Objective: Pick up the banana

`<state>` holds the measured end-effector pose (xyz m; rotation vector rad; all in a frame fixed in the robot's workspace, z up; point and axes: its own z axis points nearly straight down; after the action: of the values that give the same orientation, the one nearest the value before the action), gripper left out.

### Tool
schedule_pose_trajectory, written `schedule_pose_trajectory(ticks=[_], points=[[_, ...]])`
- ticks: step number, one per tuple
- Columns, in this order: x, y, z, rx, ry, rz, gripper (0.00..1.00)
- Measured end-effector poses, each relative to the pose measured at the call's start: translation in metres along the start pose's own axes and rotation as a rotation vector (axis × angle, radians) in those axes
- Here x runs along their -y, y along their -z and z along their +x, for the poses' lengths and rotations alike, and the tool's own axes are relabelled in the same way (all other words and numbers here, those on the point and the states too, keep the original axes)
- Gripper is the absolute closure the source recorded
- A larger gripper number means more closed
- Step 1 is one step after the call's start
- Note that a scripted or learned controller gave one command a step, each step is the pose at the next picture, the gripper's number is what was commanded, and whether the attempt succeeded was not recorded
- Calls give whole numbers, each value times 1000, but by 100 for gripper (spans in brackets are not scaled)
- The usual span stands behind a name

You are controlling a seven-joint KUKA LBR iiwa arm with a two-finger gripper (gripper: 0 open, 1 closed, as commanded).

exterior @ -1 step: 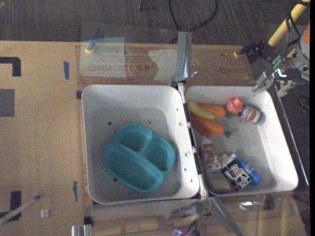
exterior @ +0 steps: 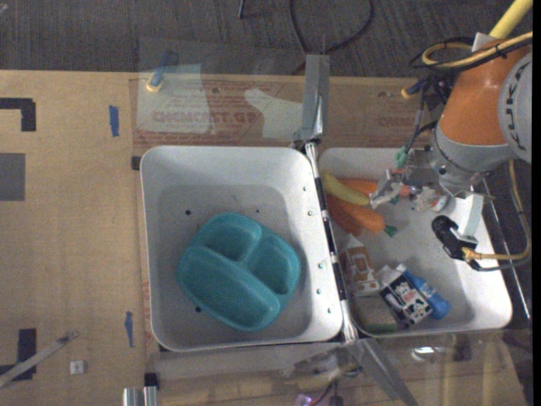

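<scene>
The banana [exterior: 344, 189] lies yellow and slightly curved at the upper left of the right bin [exterior: 486, 311], close to the divider. An orange carrot [exterior: 359, 218] lies just below it, and another orange piece [exterior: 362, 183] pokes out just above it. My gripper [exterior: 391, 190] hangs over the upper middle of that bin, just right of the banana's right end and low over the orange items. The banana rests on the bin floor and is not lifted. The grey wrist with its orange band [exterior: 478, 100] hides the bin's upper right corner.
A teal divided plate [exterior: 239, 271] lies in the left bin [exterior: 169, 184]. Near the right bin's front sit a brown packet [exterior: 362, 274] and a blue, white and black package [exterior: 414, 296]. Cables [exterior: 461, 244] trail from the wrist on the right.
</scene>
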<state>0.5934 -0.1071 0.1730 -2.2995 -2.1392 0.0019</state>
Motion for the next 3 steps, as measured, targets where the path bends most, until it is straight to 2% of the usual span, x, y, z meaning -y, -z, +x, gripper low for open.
schedule_pose_trajectory(ticks=[1,2,3], points=[[4,-70,4,3,298,-20,0],[41,-84,0,0,129,-10,0],[-76,18,-6,3,502,-7,0]])
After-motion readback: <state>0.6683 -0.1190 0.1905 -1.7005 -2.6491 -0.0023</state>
